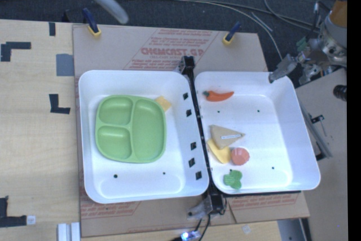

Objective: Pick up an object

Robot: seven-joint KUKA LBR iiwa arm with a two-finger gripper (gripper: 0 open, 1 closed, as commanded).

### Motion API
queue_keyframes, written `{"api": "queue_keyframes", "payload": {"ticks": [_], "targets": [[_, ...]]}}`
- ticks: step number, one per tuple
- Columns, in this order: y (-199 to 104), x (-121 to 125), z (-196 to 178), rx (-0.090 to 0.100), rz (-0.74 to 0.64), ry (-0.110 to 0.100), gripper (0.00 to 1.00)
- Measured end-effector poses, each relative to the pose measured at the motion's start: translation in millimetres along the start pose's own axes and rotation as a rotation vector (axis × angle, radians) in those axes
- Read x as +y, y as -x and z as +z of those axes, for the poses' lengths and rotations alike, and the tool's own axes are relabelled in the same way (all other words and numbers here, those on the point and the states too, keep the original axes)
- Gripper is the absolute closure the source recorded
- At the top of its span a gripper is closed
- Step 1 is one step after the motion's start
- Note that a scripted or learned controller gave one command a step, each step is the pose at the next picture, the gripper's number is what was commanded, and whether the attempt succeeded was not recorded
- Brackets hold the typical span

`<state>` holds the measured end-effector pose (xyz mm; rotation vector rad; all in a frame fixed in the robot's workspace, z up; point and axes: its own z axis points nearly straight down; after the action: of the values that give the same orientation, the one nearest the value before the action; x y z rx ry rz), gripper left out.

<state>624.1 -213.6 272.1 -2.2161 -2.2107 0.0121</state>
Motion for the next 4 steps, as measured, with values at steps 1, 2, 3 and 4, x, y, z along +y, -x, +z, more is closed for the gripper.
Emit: {"api": "queue_keyframes", "payload": {"ticks": [1, 2, 3, 4], "targets": [[-0.8, 2.1, -8.1, -0.003, -0.004, 0.012, 0.0], [3.9, 2.1, 55.0, -0.003, -0.003, 0.007, 0.0], [5.6, 1.1, 98.7, -0.004, -0.004, 0.009, 0.0], [-2.4, -6.6, 154.1, -0.002, -0.004, 0.007, 0.0]]}}
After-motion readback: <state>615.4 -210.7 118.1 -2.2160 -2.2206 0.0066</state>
